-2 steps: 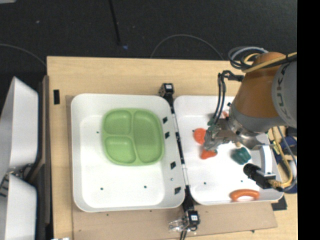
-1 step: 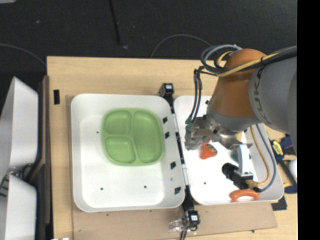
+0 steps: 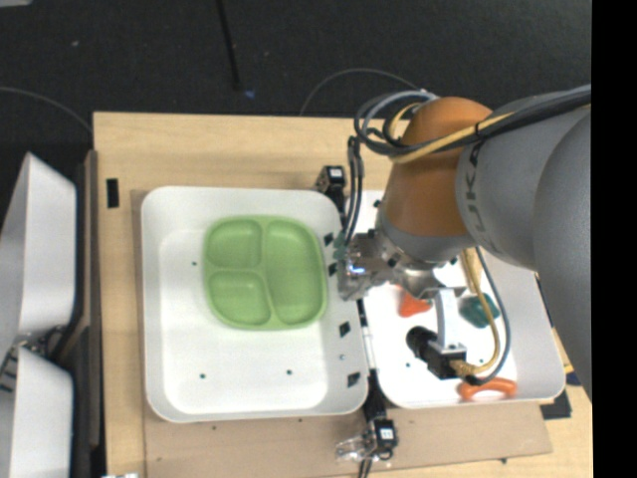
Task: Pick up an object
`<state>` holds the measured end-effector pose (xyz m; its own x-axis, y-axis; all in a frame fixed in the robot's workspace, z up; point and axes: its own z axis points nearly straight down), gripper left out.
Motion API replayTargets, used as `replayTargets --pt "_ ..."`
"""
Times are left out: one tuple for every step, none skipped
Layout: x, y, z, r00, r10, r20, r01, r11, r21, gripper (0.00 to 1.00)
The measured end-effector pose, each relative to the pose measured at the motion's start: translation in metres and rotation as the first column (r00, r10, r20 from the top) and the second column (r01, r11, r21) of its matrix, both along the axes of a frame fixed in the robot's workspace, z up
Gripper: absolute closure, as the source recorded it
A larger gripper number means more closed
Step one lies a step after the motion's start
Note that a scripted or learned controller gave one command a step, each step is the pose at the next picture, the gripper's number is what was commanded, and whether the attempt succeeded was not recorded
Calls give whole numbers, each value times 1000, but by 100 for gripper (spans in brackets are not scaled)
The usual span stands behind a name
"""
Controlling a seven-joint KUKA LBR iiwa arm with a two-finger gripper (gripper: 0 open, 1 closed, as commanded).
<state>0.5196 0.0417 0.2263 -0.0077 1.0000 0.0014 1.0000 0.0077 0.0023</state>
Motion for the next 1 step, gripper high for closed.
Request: replayTargets --pt "9 45 5 1000 0 -1 0 1000 0 100"
